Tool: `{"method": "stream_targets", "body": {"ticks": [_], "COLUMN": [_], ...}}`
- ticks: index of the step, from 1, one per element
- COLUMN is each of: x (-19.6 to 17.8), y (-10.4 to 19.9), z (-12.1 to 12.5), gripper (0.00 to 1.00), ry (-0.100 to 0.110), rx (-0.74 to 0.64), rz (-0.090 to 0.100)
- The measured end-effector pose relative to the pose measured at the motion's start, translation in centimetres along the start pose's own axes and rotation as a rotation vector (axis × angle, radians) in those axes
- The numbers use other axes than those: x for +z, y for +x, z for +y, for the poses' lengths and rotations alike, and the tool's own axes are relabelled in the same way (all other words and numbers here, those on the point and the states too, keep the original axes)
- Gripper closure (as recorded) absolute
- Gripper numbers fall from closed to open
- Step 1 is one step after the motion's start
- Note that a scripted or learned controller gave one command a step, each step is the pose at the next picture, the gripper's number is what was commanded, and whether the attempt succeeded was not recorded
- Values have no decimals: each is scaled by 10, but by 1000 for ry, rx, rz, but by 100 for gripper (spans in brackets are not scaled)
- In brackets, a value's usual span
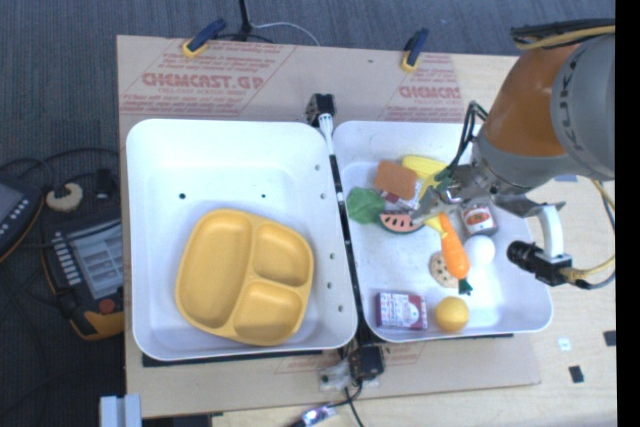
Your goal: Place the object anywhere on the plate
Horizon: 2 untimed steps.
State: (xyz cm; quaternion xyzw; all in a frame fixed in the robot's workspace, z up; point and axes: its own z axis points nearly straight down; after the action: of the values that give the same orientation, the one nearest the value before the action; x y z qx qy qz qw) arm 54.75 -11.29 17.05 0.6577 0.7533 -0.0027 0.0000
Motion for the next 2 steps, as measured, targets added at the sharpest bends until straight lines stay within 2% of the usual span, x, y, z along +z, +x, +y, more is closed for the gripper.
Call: {"method": "stream_targets", "body": {"ticks": [1,2], "x": [0,-62], "y": [0,3], "z": [0,-20], "gripper": [0,0], "ry": [-1,-3], "rx": [0,254], "rz": [0,0]}}
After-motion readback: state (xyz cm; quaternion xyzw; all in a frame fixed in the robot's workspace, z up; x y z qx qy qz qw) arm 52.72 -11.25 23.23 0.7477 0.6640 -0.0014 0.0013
